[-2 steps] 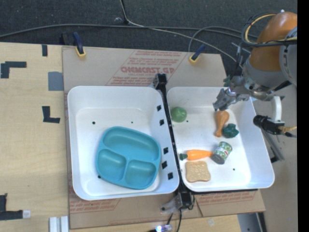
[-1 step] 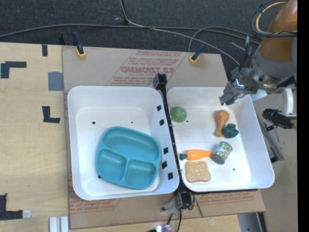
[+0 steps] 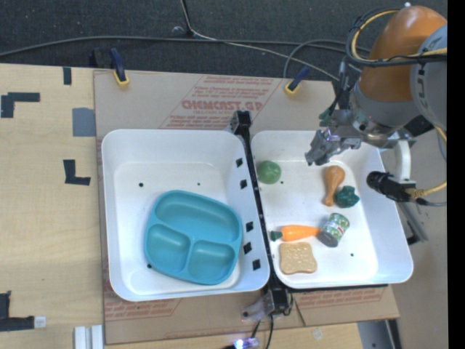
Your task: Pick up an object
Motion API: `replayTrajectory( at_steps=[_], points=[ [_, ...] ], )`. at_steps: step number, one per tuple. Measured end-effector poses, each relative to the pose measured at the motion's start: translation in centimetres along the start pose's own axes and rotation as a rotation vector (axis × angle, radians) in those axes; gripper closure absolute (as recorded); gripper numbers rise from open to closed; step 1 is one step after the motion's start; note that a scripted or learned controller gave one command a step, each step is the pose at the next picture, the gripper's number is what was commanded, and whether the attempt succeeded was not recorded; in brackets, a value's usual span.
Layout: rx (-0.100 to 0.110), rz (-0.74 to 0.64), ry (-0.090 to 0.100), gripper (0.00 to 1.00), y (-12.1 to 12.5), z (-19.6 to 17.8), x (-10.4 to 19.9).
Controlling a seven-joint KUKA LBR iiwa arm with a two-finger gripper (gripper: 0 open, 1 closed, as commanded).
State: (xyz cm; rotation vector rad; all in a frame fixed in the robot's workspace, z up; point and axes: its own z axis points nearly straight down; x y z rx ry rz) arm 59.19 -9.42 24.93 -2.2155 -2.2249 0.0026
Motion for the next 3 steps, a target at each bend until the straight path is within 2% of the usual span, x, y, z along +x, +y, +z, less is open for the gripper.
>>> replayTrajectory(
  at_steps=[1,2,3],
  points=[
    [0.000,-0.001,0.000,1.00,-0.3,1.5,5.1],
    [-0.001,-0.003,0.001,1.00,-0.1,0.7,10.6],
    [0.000,0.001,-0.001,1.00,-0.1,1.3,14.8]
  ],
)
